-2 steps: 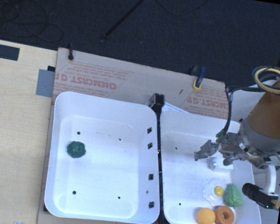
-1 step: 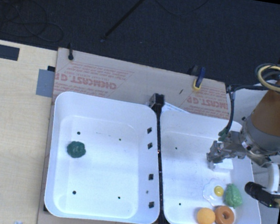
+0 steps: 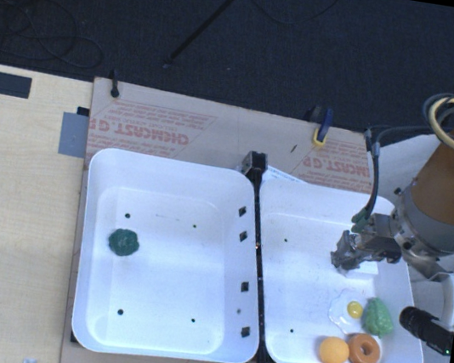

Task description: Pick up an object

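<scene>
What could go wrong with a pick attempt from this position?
The end effector sits above bare floor of the right bin, apart from the items, so closing here would likely grab nothing. The fried egg toy, green piece, orange ball and donut crowd one corner near the wall; a descent there may knock neighbours or hit the rim. The egg looks flat and could slip.

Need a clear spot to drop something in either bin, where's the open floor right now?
Left bin: nearly all bare; just a dark green lump by its left wall. Right bin: free floor along the divider and the far wall. Crowded at its near right corner: orange ball, donut, green piece, fried egg, with the gripper just above them.
</scene>
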Robot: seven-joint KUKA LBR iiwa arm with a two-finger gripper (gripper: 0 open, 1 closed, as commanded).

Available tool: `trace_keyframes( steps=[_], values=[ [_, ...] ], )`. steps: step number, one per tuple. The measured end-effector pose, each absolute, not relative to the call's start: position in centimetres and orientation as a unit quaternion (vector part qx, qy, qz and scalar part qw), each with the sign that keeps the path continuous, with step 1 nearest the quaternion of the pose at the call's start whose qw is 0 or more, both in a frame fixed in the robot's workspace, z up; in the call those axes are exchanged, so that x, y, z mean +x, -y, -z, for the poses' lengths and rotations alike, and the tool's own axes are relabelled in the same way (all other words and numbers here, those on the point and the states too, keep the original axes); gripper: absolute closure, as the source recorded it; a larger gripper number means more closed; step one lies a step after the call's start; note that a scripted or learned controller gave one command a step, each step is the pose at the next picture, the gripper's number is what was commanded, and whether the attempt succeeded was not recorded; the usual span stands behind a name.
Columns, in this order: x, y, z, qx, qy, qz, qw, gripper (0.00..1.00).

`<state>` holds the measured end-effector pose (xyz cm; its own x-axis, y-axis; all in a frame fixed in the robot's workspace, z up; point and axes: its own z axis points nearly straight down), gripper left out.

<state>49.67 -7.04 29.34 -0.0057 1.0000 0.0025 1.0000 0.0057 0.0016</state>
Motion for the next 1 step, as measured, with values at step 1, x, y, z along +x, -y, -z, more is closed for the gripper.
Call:
trace_keyframes(
  steps=[1],
  values=[
    [48.05, 1.08, -29.26, -0.705, 0.709, -0.0012, 0.002, 1.00]
  ],
)
